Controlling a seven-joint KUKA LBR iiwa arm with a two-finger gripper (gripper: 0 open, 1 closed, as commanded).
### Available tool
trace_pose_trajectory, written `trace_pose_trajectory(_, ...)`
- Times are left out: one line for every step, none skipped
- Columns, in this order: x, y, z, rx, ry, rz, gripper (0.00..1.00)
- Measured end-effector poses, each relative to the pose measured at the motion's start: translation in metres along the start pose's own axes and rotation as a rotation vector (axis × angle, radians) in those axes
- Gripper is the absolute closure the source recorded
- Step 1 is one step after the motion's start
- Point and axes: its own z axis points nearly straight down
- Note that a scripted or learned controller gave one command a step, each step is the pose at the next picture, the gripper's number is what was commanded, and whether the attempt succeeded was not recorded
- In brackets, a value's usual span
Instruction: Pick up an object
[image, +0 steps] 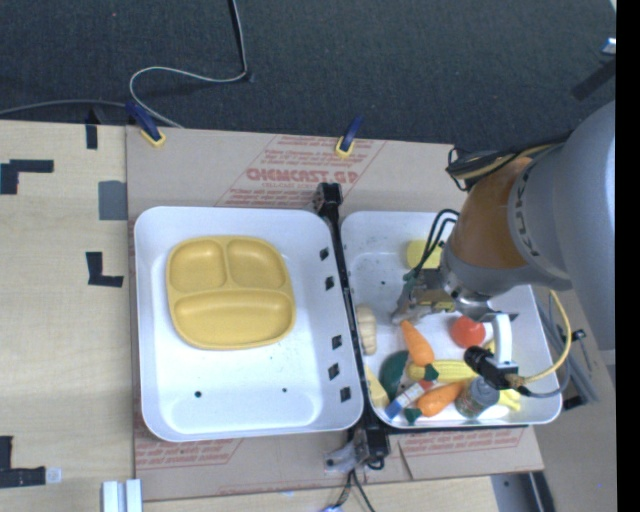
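My gripper (413, 303) is down inside the right bin (380, 262), near its middle. Just below it lies an orange toy carrot (417, 342), its upper end close to the gripper. A red tomato-like toy (467, 330) sits to the right of the carrot, under the wrist. Behind the gripper, partly hidden by the arm, is a yellow toy (417, 252). A beige piece (366, 331) rests against the bin's left wall. I see nothing held in the gripper.
The right bin's front holds a crowded heap: a green toy (394, 367), yellow corn (451, 371), a second orange carrot (438, 400), a blue-and-red piece (404, 404) and a grey lump (478, 397). The left bin (240, 400) holds a yellow divided plate (230, 290).
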Motion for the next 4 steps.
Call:
trace_pose_trajectory(0.017,-0.073,-0.089,0.002,0.002,-0.001,1.0)
trace_pose_trajectory(0.056,-0.026,-0.14,0.002,0.001,-0.001,1.0)
trace_pose_trajectory(0.056,-0.027,-0.14,0.003,0.001,-0.001,0.0)
trace_pose_trajectory(0.001,-0.059,-0.043,0.006,0.0,0.002,0.0)
